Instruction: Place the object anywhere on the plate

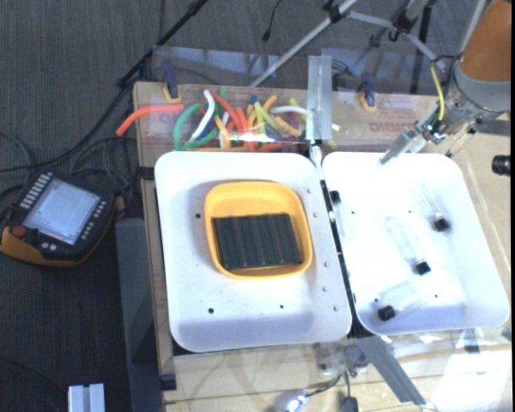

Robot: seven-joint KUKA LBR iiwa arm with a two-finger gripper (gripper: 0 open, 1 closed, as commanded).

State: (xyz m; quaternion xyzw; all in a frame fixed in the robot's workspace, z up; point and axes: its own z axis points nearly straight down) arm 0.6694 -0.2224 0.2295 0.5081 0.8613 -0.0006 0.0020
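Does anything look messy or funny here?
Nothing looks spilled or broken. The yellow plate with a dark ribbed insert sits flat in the left white bin. Small clear plastic bottles with black caps lie scattered on their sides in the right white bin.

We look down on a robotics lab. Around the wooden bench (240, 376) we see a teach pendant (51, 217) on dark carpet to its left, metal tripod legs (360, 7) beyond its far edge, and loose cables (154, 24) trailing across the floor behind it.
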